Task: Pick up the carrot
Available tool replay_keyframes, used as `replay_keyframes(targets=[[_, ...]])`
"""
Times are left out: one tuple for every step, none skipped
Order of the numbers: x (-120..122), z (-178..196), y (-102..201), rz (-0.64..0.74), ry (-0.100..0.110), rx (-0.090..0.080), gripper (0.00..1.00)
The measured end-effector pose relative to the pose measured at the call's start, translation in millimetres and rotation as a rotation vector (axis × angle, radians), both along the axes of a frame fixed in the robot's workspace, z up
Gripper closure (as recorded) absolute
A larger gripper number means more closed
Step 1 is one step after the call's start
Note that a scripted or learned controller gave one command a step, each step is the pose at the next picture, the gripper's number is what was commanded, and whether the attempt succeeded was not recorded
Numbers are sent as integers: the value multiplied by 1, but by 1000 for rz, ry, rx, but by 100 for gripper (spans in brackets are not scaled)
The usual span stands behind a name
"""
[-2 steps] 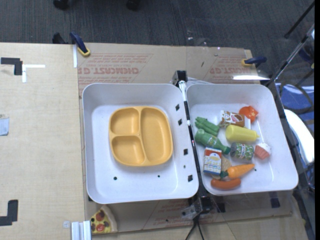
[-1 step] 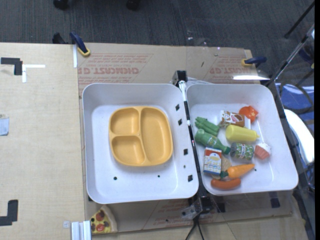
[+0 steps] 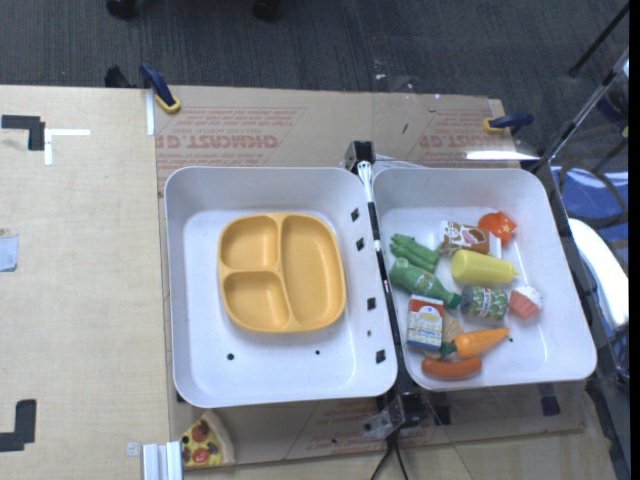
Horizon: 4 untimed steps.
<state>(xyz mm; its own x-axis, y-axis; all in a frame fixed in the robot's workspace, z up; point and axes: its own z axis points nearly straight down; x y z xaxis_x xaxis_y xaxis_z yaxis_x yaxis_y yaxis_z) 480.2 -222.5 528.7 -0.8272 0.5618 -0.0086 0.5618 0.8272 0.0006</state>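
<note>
Pizza toy (image 3: 205, 443): it lies nearest, on the bench outside both bins, so it is not in my way.
Red toy (image 3: 452, 368): it sits at the near wall of the right bin (image 3: 560, 268), touching the carrot's low side.
Carrot (image 3: 478, 342): this is the one I want. It lies flat in the near part of the right bin, green end by the little carton (image 3: 425, 325), orange end pointing right. It rests on the red toy, I think because the toys are heaped close together.
Green jar (image 3: 485, 303): it lies just behind the carrot, so I think the room to grab is tight.
Yellow bottle (image 3: 482, 266) and green veggies (image 3: 415, 258): these are farther back, apart from the carrot.
Tomato (image 3: 497, 226): near the far wall.
Yellow plate (image 3: 283, 271): alone in the left bin (image 3: 190, 268), maybe waiting for food.
Clamps (image 3: 160, 88): farthest, holding the cardboard still.
My gripper: I cannot tell if it is open or closed.
Job: I think the pick is not yet done, as the carrot is lying in the bin.
</note>
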Motion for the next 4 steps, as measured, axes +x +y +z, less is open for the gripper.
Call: replay_keyframes(targets=[[0, 0, 0, 0, 0, 0, 0], [5, -6, 0, 601, 3, -2, 0], [5, -6, 0, 601, 3, -2, 0], [5, -6, 0, 601, 3, -2, 0]])
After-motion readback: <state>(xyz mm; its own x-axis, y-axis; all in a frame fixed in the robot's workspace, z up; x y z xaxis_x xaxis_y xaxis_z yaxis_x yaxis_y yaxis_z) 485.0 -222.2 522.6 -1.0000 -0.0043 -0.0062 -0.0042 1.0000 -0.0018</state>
